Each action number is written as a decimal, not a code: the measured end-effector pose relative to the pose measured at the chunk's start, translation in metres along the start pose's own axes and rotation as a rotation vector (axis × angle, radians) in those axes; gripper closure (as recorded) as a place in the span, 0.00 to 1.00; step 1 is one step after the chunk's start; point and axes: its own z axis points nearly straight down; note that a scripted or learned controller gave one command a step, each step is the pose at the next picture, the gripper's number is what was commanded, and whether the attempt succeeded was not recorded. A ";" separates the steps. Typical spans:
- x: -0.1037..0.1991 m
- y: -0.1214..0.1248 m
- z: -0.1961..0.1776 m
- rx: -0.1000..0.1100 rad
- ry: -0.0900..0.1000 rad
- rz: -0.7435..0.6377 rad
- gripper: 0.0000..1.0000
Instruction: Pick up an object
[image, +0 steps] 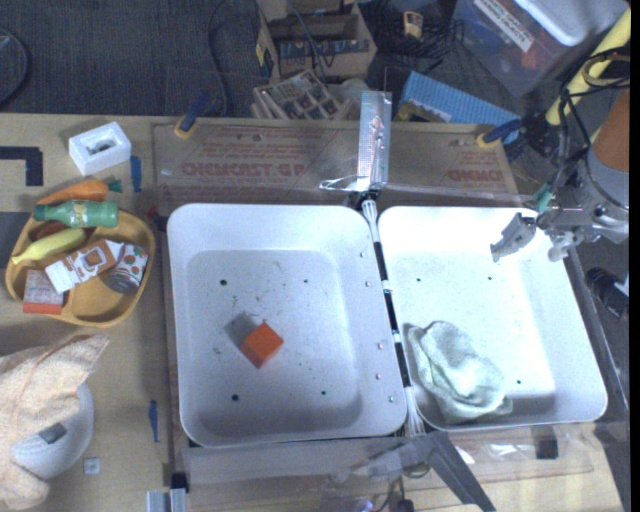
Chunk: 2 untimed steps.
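Well apart: fingers (535, 243), orange block (264, 344).

Robotics lab: taped bench (330, 165), white bins (200, 235), cable clutter (310, 60).

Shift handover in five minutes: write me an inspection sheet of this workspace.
Surface: wooden bench bearing left bin and right bin, side by side.
Job's things: orange block in the left bin; crumpled white cloth in the right bin's near left corner.
Clutter: yellow bowl of toy food, small white box, beige cloth, all left of the bins.
Grippers: gripper over the right bin's far right, fingers open, holding nothing.
Cables: yellow and black cables by the arm.
Surroundings: blue panel behind the bench.
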 end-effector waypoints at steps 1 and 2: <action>0.045 -0.039 0.153 -0.005 -0.002 -0.174 0.00; 0.005 -0.052 0.075 -0.003 -0.002 -0.113 0.00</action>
